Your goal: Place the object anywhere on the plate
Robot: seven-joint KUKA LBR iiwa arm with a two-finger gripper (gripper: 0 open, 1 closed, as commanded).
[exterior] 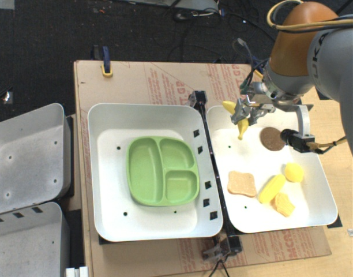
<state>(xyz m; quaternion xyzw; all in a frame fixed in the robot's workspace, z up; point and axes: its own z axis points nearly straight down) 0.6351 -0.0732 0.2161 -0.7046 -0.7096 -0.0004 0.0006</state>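
Observation:
A green divided plate (162,171) lies in the left white bin (101,154). My gripper (244,115) hangs over the back left corner of the right bin (320,212), close to the wall between the bins. It is shut on a yellow toy banana (241,129), which shows between the fingers, one end sticking out to the left and the other pointing down. The banana is lifted off the bin floor, to the right of the plate and further back.
The right bin holds a brown round cookie (273,138), a toast slice (241,184), a yellow ball (293,172), a yellow block (271,188) and an orange wedge (283,204). Black clips (206,172) line the divider. White lids (26,154) lie to the left.

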